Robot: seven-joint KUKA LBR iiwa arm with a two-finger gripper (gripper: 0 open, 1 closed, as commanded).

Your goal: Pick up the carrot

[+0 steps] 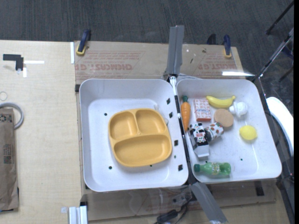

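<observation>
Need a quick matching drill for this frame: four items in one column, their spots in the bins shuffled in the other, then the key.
Items:
1. carrot
2. banana
3. green bottle
4. yellow divided plate

Places:
A. near edge of the right bin
B. middle of the left bin
C. along the right bin's left wall
D. far part of the right bin

Pairs: 1-C, 2-D, 3-A, 4-B

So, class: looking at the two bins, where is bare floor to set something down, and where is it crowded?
Free: the left bin floor around the yellow divided plate, and the right bin floor below the lemon, right of the green bottle. Crowded: the right bin's upper left, where carrot, banana and small toys cluster.
</observation>
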